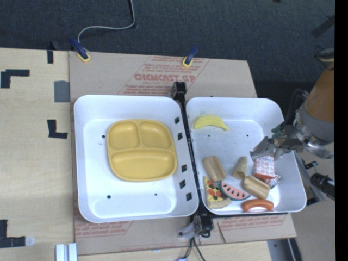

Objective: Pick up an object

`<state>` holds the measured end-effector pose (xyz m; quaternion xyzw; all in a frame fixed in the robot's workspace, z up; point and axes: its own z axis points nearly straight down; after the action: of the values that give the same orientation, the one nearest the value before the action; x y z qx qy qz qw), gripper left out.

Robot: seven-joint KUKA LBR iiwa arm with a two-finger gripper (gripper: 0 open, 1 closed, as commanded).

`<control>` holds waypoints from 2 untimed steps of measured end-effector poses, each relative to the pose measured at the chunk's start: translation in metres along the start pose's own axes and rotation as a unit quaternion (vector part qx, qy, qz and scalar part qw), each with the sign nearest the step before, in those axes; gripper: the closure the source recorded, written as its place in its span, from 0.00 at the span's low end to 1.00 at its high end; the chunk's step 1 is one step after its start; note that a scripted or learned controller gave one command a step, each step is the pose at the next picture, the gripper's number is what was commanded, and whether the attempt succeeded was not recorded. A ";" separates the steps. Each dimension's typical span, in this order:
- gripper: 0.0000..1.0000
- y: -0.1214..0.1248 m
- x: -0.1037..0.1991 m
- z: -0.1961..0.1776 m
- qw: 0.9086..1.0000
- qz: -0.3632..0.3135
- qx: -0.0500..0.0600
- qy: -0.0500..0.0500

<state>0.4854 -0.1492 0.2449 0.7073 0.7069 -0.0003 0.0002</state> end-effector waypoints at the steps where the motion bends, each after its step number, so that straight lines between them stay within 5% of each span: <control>1: 1.00 -0.002 0.032 0.004 1.000 -0.001 0.000 0.000; 2: 1.00 -0.002 0.020 0.001 1.000 -0.001 0.001 0.001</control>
<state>0.4837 -0.1290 0.2434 0.7067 0.7075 -0.0004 -0.0007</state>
